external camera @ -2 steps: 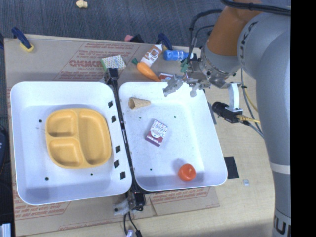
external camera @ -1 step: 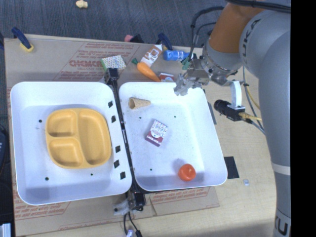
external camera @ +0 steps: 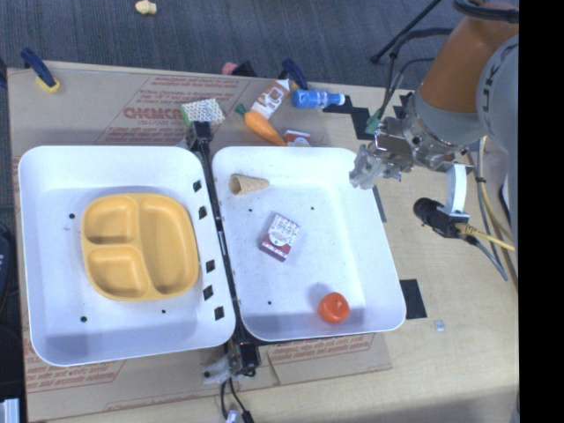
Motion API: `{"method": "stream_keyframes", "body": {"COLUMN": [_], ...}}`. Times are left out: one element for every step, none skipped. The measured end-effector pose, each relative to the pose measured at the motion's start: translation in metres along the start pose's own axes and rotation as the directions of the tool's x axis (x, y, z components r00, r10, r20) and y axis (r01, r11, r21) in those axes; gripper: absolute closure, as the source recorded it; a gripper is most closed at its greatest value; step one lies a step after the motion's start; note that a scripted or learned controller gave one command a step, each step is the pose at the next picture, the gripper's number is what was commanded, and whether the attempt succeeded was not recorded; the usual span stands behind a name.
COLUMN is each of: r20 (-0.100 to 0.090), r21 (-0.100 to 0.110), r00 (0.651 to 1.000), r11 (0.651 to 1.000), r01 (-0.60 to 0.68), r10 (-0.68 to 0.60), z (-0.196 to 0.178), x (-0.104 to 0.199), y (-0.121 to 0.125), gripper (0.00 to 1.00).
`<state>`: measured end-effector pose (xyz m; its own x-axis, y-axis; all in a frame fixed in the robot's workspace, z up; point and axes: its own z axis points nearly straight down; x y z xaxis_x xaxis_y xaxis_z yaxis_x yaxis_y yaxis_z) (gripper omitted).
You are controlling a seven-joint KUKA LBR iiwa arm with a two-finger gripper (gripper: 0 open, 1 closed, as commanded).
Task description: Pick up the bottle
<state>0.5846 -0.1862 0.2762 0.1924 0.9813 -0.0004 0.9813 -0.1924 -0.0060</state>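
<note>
- a small yellow scrap is seen on the dark floor beyond the bench, at the far left.
- a blue clamp is fixed at the far left corner of the cardboard sheet under the bins.
- the left bin is occupied by a yellow divided plate, lying flat.
- a small patterned packet is noted on the cardboard just behind the seam between the bins.
- in the right bin, an ice-cream cone is found near the far wall, a small red-and-white carton near the middle, and an orange round item near the front wall.
- behind the right bin, on the cardboard, a white-and-orange bottle lies on its side, with a carrot just beside it and a blue bottle to its right, also lying down.
- the gripper is recorded above the right bin's far right rim, well apart from both bottles; nothing is seen between its fingers, and whether they are spread or pressed together cannot be told.
- the grey arm with its orange band enters from the right.
</note>
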Motion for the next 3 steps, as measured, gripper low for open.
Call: {"method": "stream_keyframes", "body": {"r20": [0.000,-0.001,-0.002], "r21": [-0.004,0.001,0.002], "r00": [0.979,0.896,0.882], "r11": [0.979,0.896,0.882], "r01": [-0.206,-0.443,-0.472], "r10": [0.206,0.443,0.472], "z": [-0.022,-0.020,0.083], "x": [-0.017,-0.022,-0.021], "y": [-0.021,-0.069,-0.107], "gripper": [1.00,1.00,1.00]}}
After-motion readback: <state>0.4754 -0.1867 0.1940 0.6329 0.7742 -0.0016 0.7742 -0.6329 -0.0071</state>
